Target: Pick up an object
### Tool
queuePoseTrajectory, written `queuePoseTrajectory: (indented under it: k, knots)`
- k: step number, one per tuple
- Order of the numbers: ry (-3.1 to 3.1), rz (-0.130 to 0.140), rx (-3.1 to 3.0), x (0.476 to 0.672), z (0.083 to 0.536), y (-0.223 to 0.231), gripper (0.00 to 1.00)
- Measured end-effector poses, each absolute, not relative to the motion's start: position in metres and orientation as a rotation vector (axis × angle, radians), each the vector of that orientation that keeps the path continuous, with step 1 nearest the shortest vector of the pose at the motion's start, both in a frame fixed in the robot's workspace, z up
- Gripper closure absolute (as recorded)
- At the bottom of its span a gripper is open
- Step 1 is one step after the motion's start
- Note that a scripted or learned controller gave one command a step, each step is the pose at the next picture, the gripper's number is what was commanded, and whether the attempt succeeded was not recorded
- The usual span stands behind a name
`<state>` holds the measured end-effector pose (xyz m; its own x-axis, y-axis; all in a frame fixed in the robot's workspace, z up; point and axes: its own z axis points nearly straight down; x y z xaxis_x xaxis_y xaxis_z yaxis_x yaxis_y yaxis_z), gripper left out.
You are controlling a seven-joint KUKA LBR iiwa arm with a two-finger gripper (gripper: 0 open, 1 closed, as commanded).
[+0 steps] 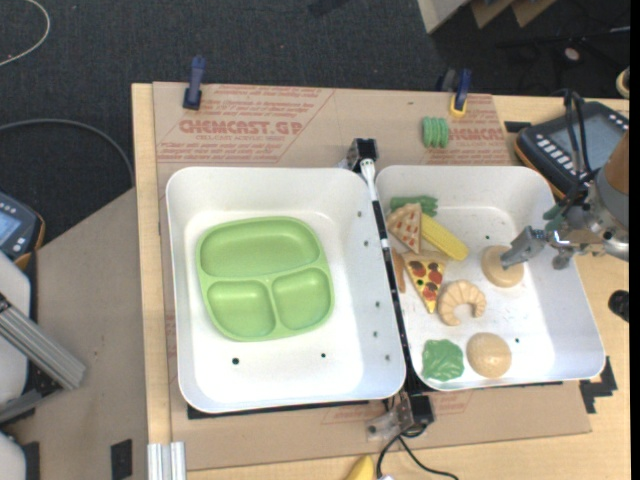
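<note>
The hand (512, 255), whose grip state I couldn't tell, hung at the tan disc (503, 269) at three o'clock in the right bin (570, 313), where a glancing contact might have nudged it toward the croissant (462, 301) instead of seizing it.

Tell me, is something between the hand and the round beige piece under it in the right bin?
Nothing visible. The hand hangs right over the round beige piece in the right bin. The croissant lies apart, toward the bin's middle.
</note>
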<state>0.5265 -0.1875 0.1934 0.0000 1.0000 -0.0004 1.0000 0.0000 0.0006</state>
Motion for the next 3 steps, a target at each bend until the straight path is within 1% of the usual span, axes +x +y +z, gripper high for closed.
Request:
queuePoseTrajectory:
  k: [1,2,3]
  knots:
    - [2.223,0.011,2.219,0.524,0.084,-0.131,0.00]
    - [2.211,0.019,2.209,0.528,0.103,-0.135,1.00]
    - [2.227,0.009,2.209,0.537,0.190,-0.047,1.00]
